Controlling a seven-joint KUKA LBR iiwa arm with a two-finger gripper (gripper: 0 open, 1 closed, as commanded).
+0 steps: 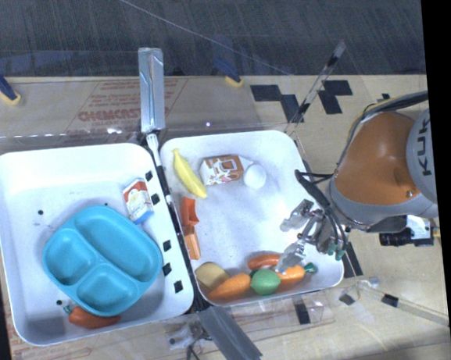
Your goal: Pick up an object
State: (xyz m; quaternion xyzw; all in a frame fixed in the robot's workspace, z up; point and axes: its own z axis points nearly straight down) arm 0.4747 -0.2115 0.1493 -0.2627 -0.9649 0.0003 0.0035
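White bins sit side by side on the bench. Over the right bin's right edge, toward its near-right corner, the gripper hangs with its two fingers spread apart and nothing between them; the lower fingertip is just above the carrot lying along the near edge.

Along that near edge, from the near-left corner: a potato, an orange carrot-like piece, a green ball, a red piece just behind it, then the carrot. Near the far edge lie a banana, a carton and a white ball, close together in a row. An orange block rests against the left edge.

Most of the left bin is taken up by a blue tray with three compartments, set at a tilt. A small box stands near that bin's right edge, touching the tray's far corner. A red-orange item pokes out from under the tray at the near edge.
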